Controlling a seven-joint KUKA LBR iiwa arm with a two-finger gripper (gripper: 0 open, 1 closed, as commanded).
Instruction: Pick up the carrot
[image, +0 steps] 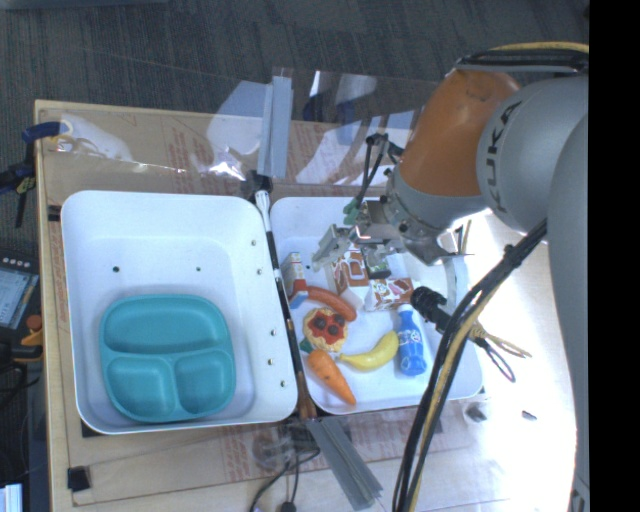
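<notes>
Carrot still to be picked: arm above the right bin, nothing lifted.

The carrot (330, 376) lay near the front edge of the right bin (455, 385), close to its left wall, just beside a banana (372, 352) and a pizza toy (326, 327). The gripper (358, 243) hung over the bin's back half, well apart from the carrot; whether it was spread or closed could not be told. Approach, grasp and lift all remained.

Grey KUKA arm (540, 150) w/ orange band, black cables down its side; wrist hardware metallic, prob. silver.
</notes>
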